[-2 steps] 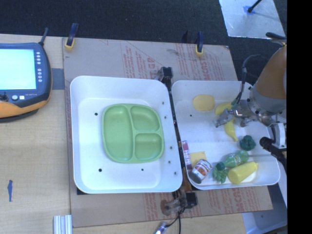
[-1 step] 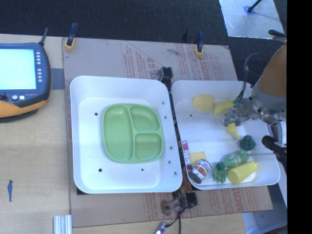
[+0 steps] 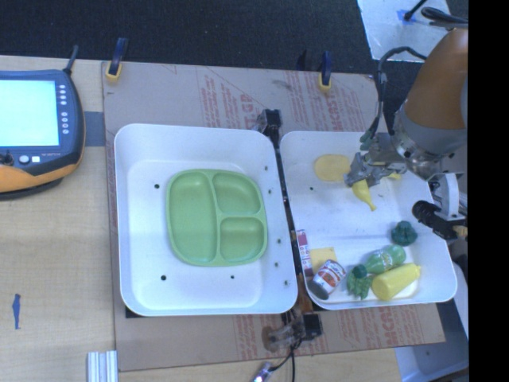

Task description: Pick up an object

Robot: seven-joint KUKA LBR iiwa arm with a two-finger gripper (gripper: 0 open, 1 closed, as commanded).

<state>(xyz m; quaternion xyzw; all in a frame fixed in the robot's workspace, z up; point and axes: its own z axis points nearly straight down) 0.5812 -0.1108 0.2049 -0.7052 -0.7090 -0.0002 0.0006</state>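
The setting was a robotics lab: a teach pendant [image 3: 36, 130] lay on the desk [image 3: 56, 293], and clamps [image 3: 116, 58] secured a cardboard sheet [image 3: 199, 94] under two bins [image 3: 131, 213].

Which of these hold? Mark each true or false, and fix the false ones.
1. The green divided plate lies in the left bin. True.
2. The hand is over the left bin. False: it is over the right bin.
3. A yellow banana-like piece lies just below the hand. True.
4. The small can stands on the green divided plate. False: it lies in the right bin, near its lower left corner.
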